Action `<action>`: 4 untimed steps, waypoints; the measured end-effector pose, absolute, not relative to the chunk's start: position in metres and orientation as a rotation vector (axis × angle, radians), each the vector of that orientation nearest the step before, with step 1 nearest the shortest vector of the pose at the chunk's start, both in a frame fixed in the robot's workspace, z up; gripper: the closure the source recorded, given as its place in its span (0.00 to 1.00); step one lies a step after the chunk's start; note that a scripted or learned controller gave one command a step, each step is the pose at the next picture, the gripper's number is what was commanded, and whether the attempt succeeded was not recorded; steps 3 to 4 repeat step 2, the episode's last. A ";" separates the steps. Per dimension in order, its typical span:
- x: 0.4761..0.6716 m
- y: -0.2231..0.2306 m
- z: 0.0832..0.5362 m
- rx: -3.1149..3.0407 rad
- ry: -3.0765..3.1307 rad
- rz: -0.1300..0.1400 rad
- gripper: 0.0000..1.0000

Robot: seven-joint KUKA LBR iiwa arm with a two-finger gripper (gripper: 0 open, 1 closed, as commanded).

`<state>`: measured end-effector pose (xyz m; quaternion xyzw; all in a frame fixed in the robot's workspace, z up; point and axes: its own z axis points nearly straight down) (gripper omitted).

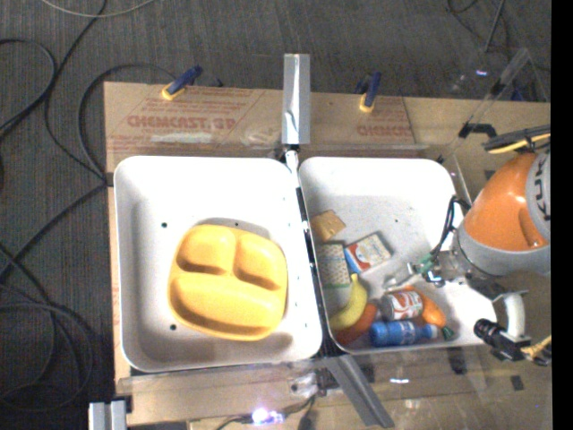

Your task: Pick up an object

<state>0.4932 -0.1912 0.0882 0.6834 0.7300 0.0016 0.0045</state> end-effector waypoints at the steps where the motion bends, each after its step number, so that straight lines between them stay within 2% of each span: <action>1: 0.495 -0.189 0.099 2.139 2.290 0.011 1.00; 2: 0.498 -0.095 0.174 2.213 2.233 -0.003 1.00; 4: 0.498 -0.095 0.174 2.213 2.233 -0.003 1.00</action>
